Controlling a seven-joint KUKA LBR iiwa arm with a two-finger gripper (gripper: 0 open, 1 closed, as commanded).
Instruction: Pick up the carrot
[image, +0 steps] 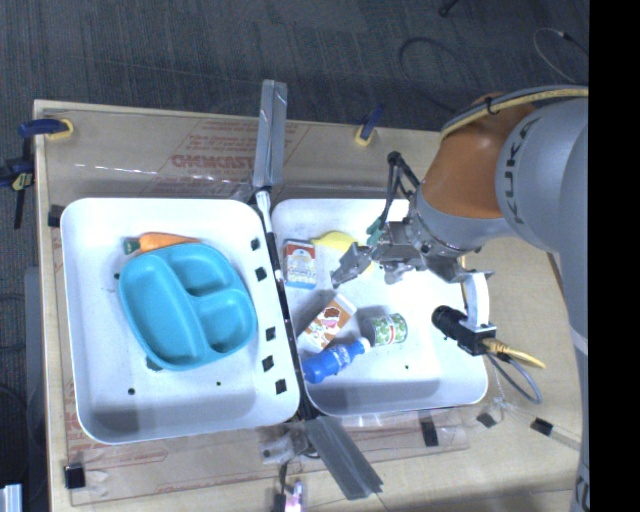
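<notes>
So the gripper (362, 262) is hanging over the right bin (455, 375), up near its back half, just beside a yellow thing (335, 243) that could be a lemon. Fingers look spread apart with nothing between them. Rest of that bin: a small red-and-white carton (299, 264) by the divider, a snack packet (328, 324) lying flat in the middle, a little green can (386, 328) on its side next to it, and a blue bottle (333, 361) angled toward the front.

The carrot (166, 241) is over in the left bin (110, 410), at the back, tucked against the far edge of a blue divided tray (188, 306) that takes up most of that bin. Well apart from the gripper.

The arm (500, 165) comes in from the right, orange band above the wrist, bent down over the right bin.
</notes>
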